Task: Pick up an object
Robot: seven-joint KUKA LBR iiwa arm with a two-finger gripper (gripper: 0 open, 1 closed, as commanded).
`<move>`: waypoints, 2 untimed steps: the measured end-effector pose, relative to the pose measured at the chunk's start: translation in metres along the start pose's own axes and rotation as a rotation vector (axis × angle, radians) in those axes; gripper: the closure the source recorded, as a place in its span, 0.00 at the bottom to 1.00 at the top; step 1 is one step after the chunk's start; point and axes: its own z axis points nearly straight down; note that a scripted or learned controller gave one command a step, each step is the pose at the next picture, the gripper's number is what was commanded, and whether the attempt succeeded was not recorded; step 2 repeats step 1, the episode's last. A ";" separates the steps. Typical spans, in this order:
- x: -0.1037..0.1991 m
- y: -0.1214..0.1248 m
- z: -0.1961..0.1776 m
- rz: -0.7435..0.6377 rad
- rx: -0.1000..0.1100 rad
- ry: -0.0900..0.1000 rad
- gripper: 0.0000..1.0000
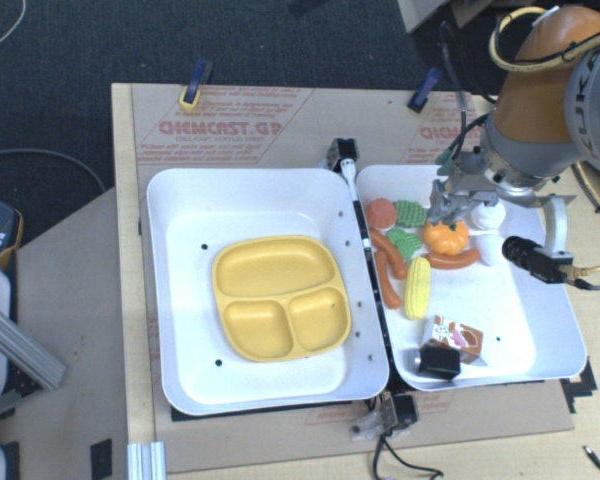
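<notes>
Camera view, tool: the two-finger gripper (448, 211) hangs low in the right white plastic bin (540, 353), directly above a small orange pumpkin-shaped toy (446, 237). Whether it is spread or pressed together cannot be told here.
Camera view, target: judged to be the orange toy, in the upper left part of the right bin, resting against a curved orange-red sausage-shaped toy (458, 260).
Camera view, procedure: descend vertically and centre on the toy's rounded body; lift straight up so the neighbours are not dragged.
Camera view, obstructions: a green ridged toy (408, 214) lies just beside the target; a yellow corn-cob toy (417, 287) lies near, below.
Camera view, surroundings: the left white bin (180, 268) holds a yellow three-compartment plastic tray (277, 294), well apart from the work area.
</notes>
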 end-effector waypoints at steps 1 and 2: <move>0.002 -0.002 -0.021 0.001 -0.009 -0.002 1.00; 0.002 -0.002 -0.021 0.001 -0.009 -0.002 1.00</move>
